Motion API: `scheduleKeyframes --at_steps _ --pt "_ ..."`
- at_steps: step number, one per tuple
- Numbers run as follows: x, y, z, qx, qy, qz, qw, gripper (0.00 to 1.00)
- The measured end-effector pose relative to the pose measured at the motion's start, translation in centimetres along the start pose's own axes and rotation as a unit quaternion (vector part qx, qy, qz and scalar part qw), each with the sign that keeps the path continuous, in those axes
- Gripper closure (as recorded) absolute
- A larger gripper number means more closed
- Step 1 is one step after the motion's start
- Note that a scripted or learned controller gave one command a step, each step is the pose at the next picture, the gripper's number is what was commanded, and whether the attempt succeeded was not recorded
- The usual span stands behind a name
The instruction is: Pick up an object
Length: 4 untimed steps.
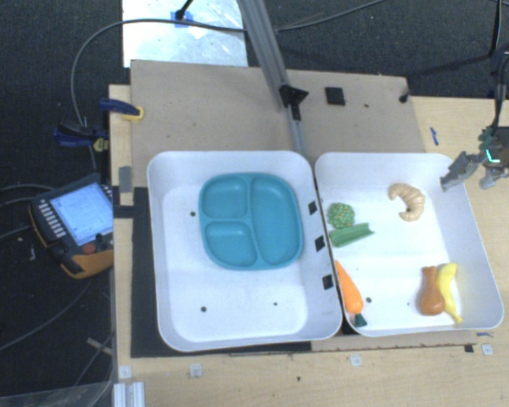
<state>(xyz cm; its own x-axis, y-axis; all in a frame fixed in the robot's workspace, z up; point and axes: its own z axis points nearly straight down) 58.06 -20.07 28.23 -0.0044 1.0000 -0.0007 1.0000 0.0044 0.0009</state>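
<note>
Camera view shows the gripper [479,170] at the frame's right edge, just outside the right bin [467,227], fingers spread and holding nothing. Inside that bin lie a croissant [408,200], broccoli [341,214], carrot [348,286] and banana [449,290].

your table [263,100] is a tan board. directly on it you have two shallow white bins side by side and touching: the left bin [174,312] and the right bin [471,253]. a small black block [335,96] lies near the table's far edge.
</note>
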Motion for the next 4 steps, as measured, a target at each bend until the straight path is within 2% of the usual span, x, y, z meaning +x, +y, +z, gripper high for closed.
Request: scheduleKeyframes --at_steps 1,2,3,4 --pt "0.0 0.0 -0.1 -0.001 0.0 0.0 1.0 0.0" --pt "0.0 0.3 4.1 0.001 0.0 0.001 1.0 0.0" --pt "0.3 -0.6 9.1 0.001 0.0 0.002 1.0 0.0" --pt "0.7 -0.2 15.2 0.001 0.001 0.002 1.0 0.0"
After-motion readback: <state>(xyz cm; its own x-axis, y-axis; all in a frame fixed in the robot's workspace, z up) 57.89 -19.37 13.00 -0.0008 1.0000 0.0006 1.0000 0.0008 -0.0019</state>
